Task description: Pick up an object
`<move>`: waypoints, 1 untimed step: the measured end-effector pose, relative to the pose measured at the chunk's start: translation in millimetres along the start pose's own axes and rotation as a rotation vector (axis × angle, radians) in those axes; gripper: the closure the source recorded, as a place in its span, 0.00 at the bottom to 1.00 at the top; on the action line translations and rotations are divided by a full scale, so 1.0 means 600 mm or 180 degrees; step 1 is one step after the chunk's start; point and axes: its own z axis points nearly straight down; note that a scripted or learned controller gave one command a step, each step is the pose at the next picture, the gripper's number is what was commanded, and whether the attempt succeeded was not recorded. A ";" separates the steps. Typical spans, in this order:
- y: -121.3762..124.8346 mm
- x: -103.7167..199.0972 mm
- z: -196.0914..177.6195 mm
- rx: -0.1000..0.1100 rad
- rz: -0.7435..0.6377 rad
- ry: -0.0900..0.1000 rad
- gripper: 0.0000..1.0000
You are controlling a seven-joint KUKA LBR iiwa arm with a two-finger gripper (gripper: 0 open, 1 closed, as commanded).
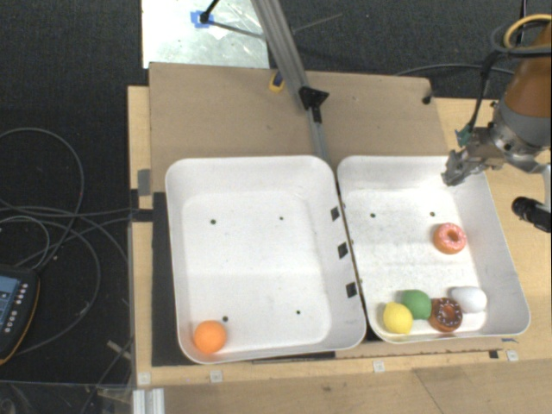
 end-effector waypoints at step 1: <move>0.010 0.013 -0.081 0.0001 -0.0003 0.0001 1.00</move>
